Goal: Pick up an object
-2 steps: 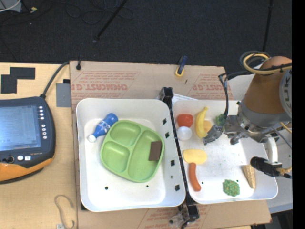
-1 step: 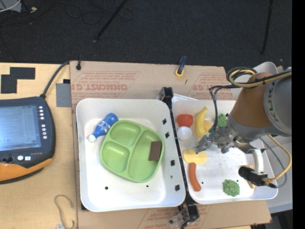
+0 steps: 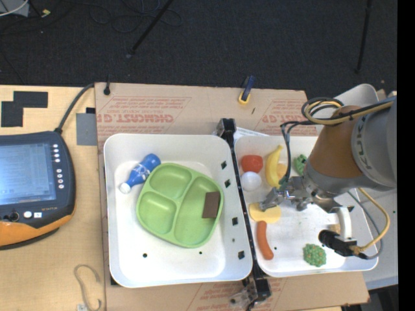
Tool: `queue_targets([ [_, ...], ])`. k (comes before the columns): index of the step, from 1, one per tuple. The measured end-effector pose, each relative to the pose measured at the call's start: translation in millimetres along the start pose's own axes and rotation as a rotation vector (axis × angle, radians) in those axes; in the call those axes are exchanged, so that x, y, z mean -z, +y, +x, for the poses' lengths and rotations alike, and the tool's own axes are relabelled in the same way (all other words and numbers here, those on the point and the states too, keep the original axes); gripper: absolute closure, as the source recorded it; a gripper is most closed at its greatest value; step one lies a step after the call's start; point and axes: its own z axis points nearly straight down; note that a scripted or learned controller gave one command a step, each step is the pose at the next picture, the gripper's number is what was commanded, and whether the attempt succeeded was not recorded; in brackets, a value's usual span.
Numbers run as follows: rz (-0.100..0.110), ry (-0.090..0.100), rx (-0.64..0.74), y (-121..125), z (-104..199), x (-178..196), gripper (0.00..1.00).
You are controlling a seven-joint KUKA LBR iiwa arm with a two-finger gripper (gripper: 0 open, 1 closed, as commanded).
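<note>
Gripper (image 3: 275, 203) low in right bin (image 3: 363, 264), finger state cannot be told, maybe touching yellow piece (image 3: 271, 214), sausage (image 3: 264, 239) just below, green tray (image 3: 170, 206) in left bin (image 3: 123, 251)

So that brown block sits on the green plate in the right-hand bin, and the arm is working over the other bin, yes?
Not quite: the camera view shows the brown block on the green plate in the left-hand bin, not the right-hand one. The arm's gripper is indeed over the other bin, among the toy food.
</note>
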Motion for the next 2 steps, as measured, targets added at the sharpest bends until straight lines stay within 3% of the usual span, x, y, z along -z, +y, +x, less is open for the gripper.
queue_targets([
  [1, -0.001, 0.004, -0.006, 1, -1, 12, 1.0],
  [2, -0.003, -0.001, -0.009, 0, -13, 63, 1.0],
])
